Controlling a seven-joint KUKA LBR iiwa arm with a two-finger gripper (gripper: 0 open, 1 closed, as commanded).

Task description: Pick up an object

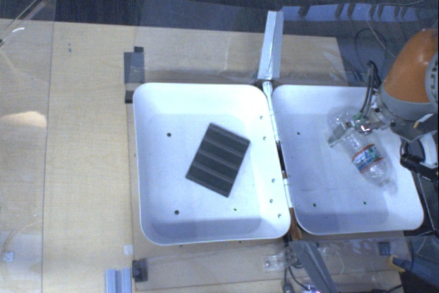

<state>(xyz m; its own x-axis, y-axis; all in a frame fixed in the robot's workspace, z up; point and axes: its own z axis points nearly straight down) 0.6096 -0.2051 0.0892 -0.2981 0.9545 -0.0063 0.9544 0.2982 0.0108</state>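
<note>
Camera view puts the gripper (358,123) low over the right bin (322,209), right at the upper end of a clear plastic bottle (363,158) — and that is where we see the trouble starting. The metal at the arm's tip is small and mixed up with glare off the clear plastic, so we cannot tell how the hand is set, or whether it has anything in it at all; it looks to be touching or just above the bottle's top end, no more than that.

The bottle lies on its side on the bin floor, slanting down toward the lower right, its label (364,160) facing up. We judge it a slippery, rounded thing: a pinch near one end could let it pivot or squirt out, and thin plastic may buckle instead of giving a firm hold. A grip that far from the middle would also leave the long end hanging if it lifts.

Further out, the arm (411,82) with its orange band enters from the right, close to the bin's far wall. In the left bin (154,147), well apart, a dark ribbed block (218,160) lies flat — untouched.
</note>
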